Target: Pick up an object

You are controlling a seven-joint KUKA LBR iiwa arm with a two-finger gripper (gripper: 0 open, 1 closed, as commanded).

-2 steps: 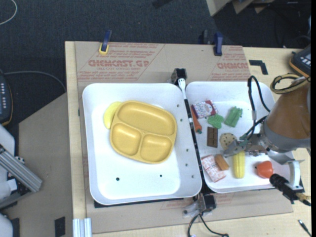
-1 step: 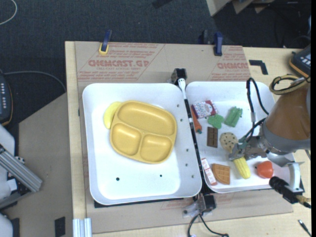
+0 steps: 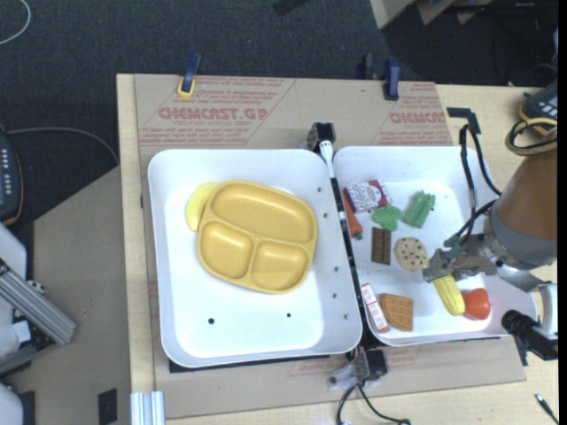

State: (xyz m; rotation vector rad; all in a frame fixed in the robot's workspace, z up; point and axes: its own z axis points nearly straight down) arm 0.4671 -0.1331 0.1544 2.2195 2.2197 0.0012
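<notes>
The right bin (image 3: 443, 162) holds several toy foods. A yellow corn cob (image 3: 451, 297) and a red tomato (image 3: 477, 304) lie at its near right. A round cookie (image 3: 409, 253), a brown chocolate bar (image 3: 381, 245), a waffle square (image 3: 397, 311), two green pieces (image 3: 418, 209), an orange carrot (image 3: 353, 221) and a red-and-white packet (image 3: 365, 193) lie around them. My gripper (image 3: 444, 267) hangs low over the bin, just above the far end of the corn cob and right of the cookie. Nothing visibly hangs from it.
The left bin (image 3: 177, 264) carries a yellow divided plate (image 3: 257, 235) with a yellow piece (image 3: 197, 204) poking out at its left. A small packet (image 3: 371, 309) leans on the wall between the bins. Cables (image 3: 469, 162) run along the right bin's far right side.
</notes>
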